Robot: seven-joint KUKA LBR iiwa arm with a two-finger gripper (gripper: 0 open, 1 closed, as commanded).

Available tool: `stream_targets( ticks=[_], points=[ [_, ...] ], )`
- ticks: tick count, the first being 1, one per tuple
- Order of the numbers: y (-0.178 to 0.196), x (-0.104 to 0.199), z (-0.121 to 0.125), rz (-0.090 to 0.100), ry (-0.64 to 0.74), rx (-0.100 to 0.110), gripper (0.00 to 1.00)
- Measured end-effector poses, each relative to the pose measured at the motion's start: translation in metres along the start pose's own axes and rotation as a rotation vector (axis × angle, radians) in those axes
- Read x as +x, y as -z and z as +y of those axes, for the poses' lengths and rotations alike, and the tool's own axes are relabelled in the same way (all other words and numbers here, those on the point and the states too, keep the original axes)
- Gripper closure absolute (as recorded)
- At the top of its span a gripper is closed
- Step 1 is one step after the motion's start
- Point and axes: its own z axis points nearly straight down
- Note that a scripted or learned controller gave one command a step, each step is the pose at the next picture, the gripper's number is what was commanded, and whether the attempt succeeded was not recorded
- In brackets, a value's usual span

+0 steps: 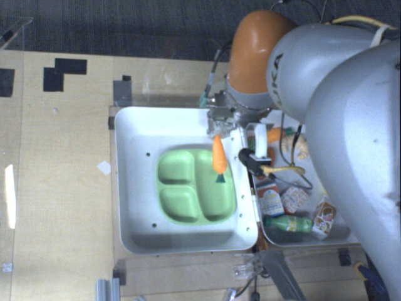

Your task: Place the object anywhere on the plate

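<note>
One orange carrot (218, 157) (green stub) seemingly gripped by hand (218, 130), over green plate (195, 185).

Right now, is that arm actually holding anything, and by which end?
Yes: the end effector grips the orange carrot by its upper end, so it hangs with its green tip down over the green plate.

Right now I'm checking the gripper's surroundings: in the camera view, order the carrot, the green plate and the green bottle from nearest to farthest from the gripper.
1. Carrot: hanging directly below the gripper, over the plate's right compartment.
2. Green plate: in the left bin, beneath the carrot.
3. Green bottle: lying in the right bin, near its front edge.
</note>
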Motion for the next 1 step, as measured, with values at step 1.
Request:
stream_targets(
  ticks=[1],
  points=[
    [0.0002, -0.0002, 0.0002, 0.0, 0.0, 0.0, 0.0]
  ],
)
